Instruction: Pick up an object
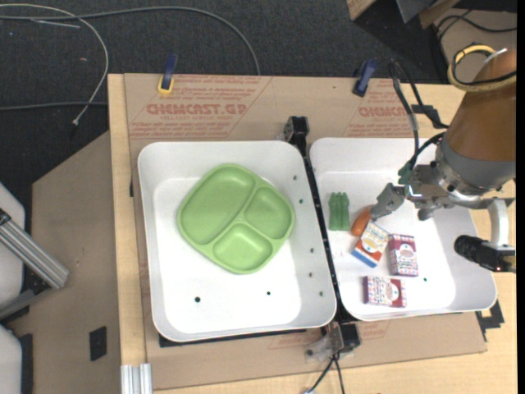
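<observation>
My gripper hovers over the right bin, its two fingers spread open with nothing between them. The left fingertip ends just above an orange object. Beside that lies a green block near the bin's left wall. A small white and blue box sits below the orange object. A purple carton lies right of it, and a second pink carton rests nearer the front edge.
The left bin holds a green divided plate. A black divider and clamps run between the bins. The arm's grey and orange body looms over the right bin's far right side.
</observation>
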You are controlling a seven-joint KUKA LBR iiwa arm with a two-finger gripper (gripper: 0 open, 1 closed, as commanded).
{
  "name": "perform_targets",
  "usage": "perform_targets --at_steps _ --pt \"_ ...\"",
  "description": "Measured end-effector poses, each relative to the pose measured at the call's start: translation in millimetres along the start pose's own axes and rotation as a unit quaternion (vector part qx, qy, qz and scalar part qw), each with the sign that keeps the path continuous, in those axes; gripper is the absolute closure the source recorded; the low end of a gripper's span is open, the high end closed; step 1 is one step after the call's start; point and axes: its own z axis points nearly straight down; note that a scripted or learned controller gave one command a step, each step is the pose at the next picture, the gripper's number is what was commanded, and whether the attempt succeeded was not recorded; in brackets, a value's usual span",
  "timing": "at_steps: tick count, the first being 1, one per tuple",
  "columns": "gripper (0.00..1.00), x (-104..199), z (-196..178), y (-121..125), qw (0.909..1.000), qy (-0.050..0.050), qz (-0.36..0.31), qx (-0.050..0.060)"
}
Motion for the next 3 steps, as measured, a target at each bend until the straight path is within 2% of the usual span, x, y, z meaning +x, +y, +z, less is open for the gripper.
perform_targets --at_steps 2,3 --pt "0.00 -9.7 97.2 10.0 1.0000 0.000 0.000 -0.001" --pt "1.00 -9.4 83.2 11.5 1.0000 -0.001 0.000 -0.005"
